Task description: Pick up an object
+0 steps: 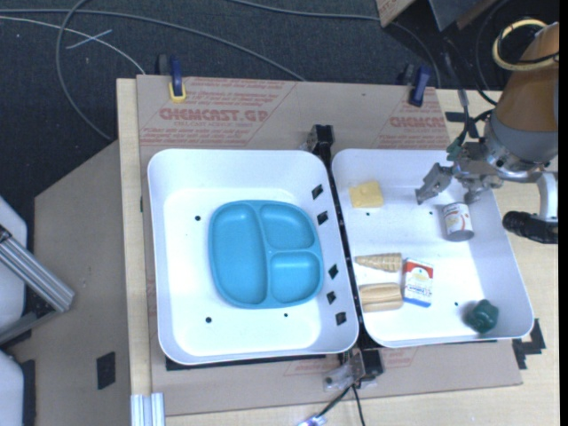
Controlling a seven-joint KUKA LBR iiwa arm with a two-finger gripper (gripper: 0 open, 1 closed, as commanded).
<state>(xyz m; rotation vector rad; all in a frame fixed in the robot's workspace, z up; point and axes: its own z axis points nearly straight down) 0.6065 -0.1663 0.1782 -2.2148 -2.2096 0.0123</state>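
The right bin (497,264) holds several small objects: a yellow block (366,194), a small can lying on its side (457,221), a cone-shaped piece (378,262), a tan wooden block (382,297), a red and white box (418,283) and a dark green ball (483,316). My gripper (451,180) hangs over the back of the right bin, just above and left of the can. Its fingers are spread apart with nothing between them.
The left bin (169,238) holds a blue divided plate (265,253). Black clips run along the divider (330,238) between the bins. Blue clamps (177,85) hold the board at the back. The grey arm (524,114) comes in from the upper right.
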